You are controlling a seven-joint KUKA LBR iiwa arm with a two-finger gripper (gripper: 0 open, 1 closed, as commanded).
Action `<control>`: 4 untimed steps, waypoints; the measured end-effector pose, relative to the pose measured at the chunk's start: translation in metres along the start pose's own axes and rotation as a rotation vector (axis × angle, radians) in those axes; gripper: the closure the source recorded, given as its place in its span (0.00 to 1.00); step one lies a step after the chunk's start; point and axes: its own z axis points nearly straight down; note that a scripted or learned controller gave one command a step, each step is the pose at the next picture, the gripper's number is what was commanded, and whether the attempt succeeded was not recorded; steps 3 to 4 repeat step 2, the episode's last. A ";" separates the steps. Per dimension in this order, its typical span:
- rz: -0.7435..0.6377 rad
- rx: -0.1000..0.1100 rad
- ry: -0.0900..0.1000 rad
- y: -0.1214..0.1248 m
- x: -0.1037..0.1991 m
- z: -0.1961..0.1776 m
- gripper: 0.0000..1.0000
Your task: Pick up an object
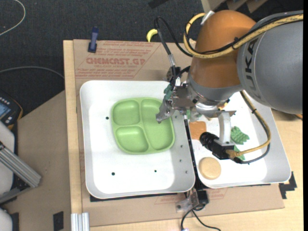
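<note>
Fingers over 1 green tray, spread unclear | right bin: 1 disc, 1 orange piece, 1 leaf

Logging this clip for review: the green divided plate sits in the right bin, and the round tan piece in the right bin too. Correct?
Not quite: the camera view shows the green divided plate in the left bin, not the right. The round tan piece does lie in the right bin.

Dark carpet floor; brown board, red lettering; pale wood surface right; aluminium rail lower left.
</note>
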 end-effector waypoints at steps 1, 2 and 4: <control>0.011 -0.010 -0.003 0.003 -0.006 -0.013 1.00; 0.009 -0.027 0.000 -0.039 -0.019 -0.153 1.00; 0.009 -0.027 0.000 -0.039 -0.019 -0.153 1.00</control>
